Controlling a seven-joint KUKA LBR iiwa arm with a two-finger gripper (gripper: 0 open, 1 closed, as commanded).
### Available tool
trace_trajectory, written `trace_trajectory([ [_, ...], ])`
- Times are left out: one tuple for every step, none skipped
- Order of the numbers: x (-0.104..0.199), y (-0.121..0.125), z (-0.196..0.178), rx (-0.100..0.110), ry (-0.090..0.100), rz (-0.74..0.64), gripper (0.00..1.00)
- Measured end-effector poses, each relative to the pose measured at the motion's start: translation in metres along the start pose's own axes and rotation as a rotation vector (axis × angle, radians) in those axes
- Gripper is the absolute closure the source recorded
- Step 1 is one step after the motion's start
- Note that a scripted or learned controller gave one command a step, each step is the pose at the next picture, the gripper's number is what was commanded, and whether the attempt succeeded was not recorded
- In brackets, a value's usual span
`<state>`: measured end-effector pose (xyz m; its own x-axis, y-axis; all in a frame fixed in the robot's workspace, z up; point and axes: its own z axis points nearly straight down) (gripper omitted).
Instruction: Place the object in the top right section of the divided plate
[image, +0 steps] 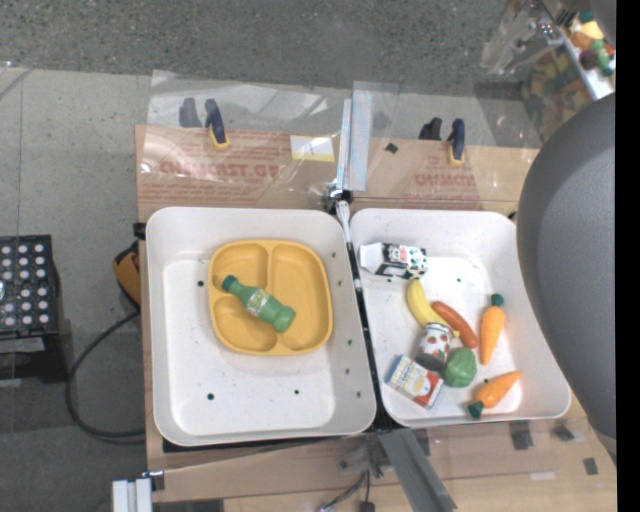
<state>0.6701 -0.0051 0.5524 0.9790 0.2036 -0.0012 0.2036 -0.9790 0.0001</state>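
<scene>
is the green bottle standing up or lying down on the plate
Lying down. The green bottle rests on its side across the yellow divided plate, cap toward the upper left.

A yellow divided plate (300, 290) with 3 sections sits in the left bin, toward its far side. A green bottle (259, 303) with a pale label lies on its side across the plate's left sections, cap pointing far-left.
</scene>
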Motion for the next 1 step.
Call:
trace_trajectory([
  [0.0070,-0.0806,0.0746,0.000,-0.002,-0.006,1.00],
])
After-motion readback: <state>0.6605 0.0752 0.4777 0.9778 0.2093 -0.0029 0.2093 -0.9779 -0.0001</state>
